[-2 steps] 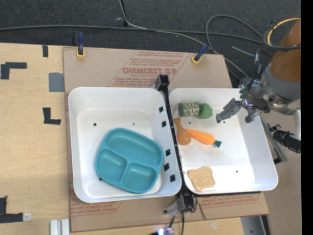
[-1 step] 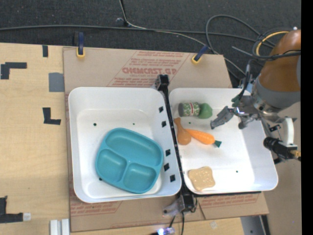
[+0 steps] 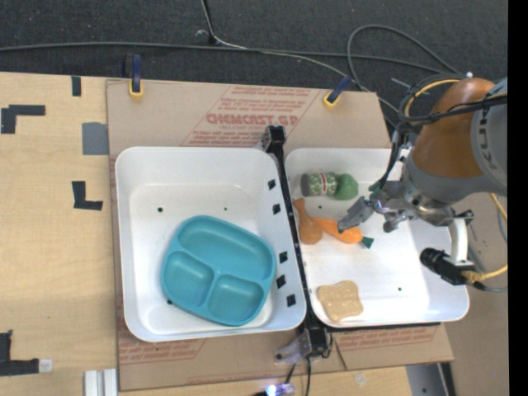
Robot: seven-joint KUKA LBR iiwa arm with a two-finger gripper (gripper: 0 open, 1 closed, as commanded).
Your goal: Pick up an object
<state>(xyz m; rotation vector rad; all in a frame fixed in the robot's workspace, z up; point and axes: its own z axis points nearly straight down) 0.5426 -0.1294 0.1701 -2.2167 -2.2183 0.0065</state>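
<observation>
A toy carrot (image 3: 345,232), orange with a green tip, is seen lying in the right bin (image 3: 412,299), near its middle and toward the divider. Just beside it, on the divider side, an orange-brown rounded piece (image 3: 309,228) is found, touching or nearly touching the carrot's end. Farther back in the same bin a green bottle-like item (image 3: 329,184) with a pale label is laid on its side. A slice of toy bread (image 3: 340,300) is placed flat near the bin's front edge, well apart from the others.

The pincer (image 3: 369,213) is positioned directly over the carrot's thicker end, its dark fingers (image 3: 356,215) spread apart and nothing seen between them. The grey arm (image 3: 450,151), with its orange band, is extended in from the right.

In the left bin (image 3: 136,172) a teal divided plate (image 3: 218,269) is set flat, toward the front. Both bins are carried on a cardboard sheet (image 3: 247,114) clamped to the desk (image 3: 49,246).
</observation>
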